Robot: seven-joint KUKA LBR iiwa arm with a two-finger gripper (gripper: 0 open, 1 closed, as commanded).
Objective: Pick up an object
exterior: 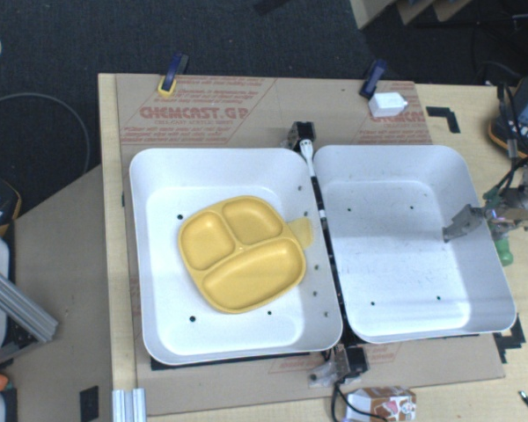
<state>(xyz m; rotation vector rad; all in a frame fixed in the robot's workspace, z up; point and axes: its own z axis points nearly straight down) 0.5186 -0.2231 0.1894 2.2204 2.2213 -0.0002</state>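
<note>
Where the left bin (pixel 150 236) held it, the yellow divided plate (pixel 241 253) lay flat near the middle, three compartments up, a small tab jutting toward the right bin (pixel 475 192). It looked like moulded plastic: probably light, stiff, smooth, likely slippery, not fragile. A flat body gives little to pinch; the raised rim or the tab seemed the best hold. The gripper (pixel 462 224) sat at the right bin's far edge, well apart from the plate; whether released or clenched, I could not tell.
</note>
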